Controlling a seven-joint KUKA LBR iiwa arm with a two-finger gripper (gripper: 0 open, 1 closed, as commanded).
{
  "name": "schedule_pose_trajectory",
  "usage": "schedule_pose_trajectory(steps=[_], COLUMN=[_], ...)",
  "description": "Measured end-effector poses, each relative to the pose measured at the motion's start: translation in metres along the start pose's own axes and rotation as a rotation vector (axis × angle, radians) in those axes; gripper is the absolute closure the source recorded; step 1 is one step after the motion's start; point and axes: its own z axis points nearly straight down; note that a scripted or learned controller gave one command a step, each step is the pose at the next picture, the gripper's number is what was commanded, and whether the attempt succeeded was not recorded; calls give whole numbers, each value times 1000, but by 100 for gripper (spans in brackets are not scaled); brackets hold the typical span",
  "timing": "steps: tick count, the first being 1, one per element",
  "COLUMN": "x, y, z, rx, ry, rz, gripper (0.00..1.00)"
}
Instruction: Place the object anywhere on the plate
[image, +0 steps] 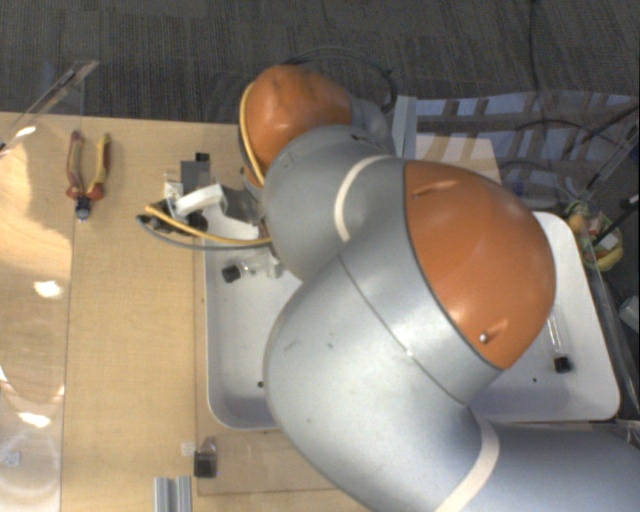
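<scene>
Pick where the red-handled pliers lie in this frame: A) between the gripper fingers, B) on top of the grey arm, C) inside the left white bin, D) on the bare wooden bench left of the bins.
D: the red-handled pliers rest on the wooden bench, left of the shallow white bin.

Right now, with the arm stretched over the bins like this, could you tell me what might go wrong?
The arm covers most of the left bin, so the camera cannot confirm any grasp or placement. The cables near the wrist trail over the bin's far rim and could snag. The pliers lie on the bench, apart from the bins, and seem a lesser hazard.
</scene>
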Motion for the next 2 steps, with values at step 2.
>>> schedule_pose_trajectory(steps=[2], x=[-17], y=[-2], z=[-90], rx=[-2], ry=[-3], rz=[-562], gripper=[100])
